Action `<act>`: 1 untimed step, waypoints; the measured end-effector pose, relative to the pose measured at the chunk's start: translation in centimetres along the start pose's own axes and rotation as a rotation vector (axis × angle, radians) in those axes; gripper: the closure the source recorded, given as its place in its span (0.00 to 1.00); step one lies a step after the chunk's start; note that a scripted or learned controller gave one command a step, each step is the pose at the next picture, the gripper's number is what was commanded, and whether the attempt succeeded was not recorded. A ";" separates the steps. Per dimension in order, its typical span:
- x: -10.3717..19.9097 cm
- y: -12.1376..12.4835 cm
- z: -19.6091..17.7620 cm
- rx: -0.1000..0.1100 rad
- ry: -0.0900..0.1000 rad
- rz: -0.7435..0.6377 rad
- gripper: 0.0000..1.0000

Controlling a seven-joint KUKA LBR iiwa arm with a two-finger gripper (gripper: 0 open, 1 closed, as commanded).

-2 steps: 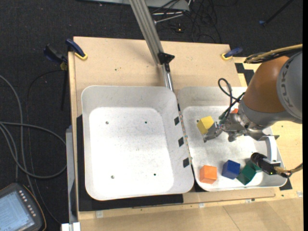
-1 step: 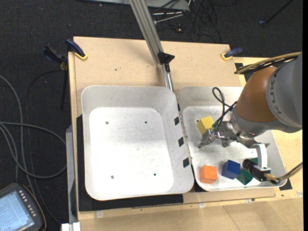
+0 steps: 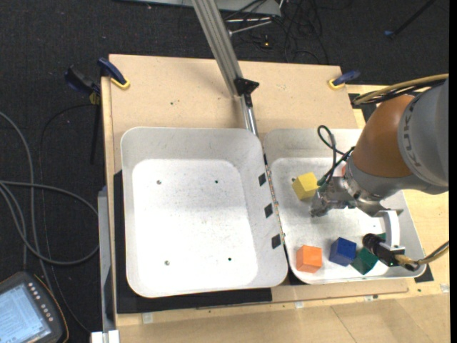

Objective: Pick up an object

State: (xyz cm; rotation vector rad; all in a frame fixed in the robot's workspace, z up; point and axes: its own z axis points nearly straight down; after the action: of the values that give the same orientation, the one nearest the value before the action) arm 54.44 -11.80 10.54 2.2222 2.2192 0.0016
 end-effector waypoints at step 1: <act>0.5 -0.2 -4.4 -0.003 -0.001 -0.004 1.00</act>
State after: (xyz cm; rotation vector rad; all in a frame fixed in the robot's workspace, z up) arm 54.27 -11.26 14.99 2.2160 2.2217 0.0045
